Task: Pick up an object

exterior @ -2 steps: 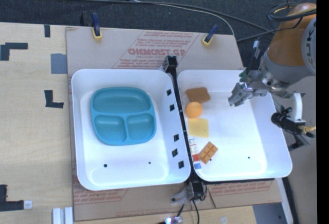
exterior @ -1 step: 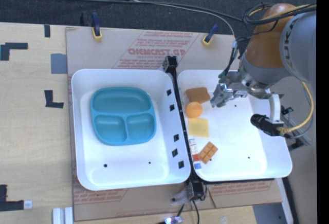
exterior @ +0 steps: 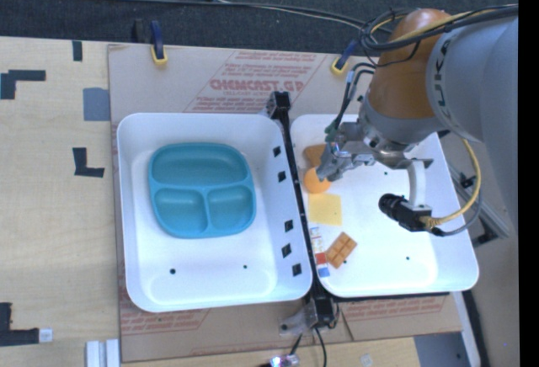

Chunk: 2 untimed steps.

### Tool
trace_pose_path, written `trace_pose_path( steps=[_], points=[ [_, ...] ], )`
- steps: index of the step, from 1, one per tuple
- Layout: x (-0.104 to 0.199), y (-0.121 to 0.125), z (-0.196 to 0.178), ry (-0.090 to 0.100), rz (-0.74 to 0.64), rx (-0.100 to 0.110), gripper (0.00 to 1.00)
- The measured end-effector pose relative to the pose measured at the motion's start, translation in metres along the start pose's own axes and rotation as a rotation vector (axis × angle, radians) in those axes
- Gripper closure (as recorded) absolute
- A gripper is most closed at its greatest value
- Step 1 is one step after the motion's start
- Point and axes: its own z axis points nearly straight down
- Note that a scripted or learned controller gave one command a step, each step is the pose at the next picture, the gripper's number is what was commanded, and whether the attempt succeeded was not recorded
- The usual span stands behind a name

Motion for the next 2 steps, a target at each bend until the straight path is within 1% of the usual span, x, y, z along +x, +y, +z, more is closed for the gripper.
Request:
trace_pose_path(
  steps=[1,2],
  points=[
    [0.052,0.001,-0.015,0.000,-0.001,-0.002,1.00],
    [0.111,-0.006,-0.010,0.000,-0.001,0.000,1.00]
  ],
)
